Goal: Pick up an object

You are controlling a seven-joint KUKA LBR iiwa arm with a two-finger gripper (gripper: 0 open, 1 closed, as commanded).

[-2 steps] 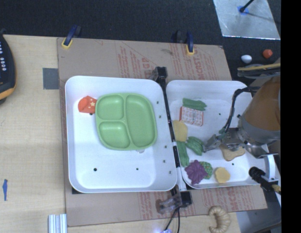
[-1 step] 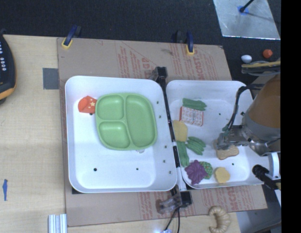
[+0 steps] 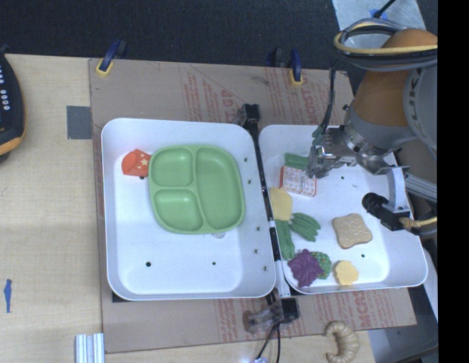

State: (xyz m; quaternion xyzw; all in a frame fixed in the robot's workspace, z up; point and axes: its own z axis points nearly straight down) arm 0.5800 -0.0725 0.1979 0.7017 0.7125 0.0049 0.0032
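L bin [image 3: 113, 203]: red toy w/ star [image 3: 135, 162] by the left wall, touching the green 3-compartment plate [image 3: 197, 187], which sits mid-bin. Plate looks rigid, wide and smooth, prob hard to grab except at the rim.

R bin [image 3: 348, 191], going L to R:
- yellow piece [image 3: 280, 203] against the left wall
- red-white flat packet [image 3: 299, 181] just above it
- small green piece [image 3: 296, 159] just above the packet
- leafy green toy [image 3: 304, 224] and purple grapes [image 3: 309, 265] lower down
- toast slice [image 3: 351, 231] and small yellow round piece [image 3: 346, 272] toward the right

Gripper [image 3: 321, 163] hangs low at the top of the R bin, just beside the green piece and the packet's upper right corner. Can't tell if it is wide or narrow, and nothing seen held.

Likely target is the green piece or the packet, both next to the tool.
- Green piece: prob light plastic play food, stiff, a bit slick. Take it across the narrow width.
- Packet: flat and thin, lies flush on the floor, so little to pinch. An edge grab may slip.

No pick made yet.
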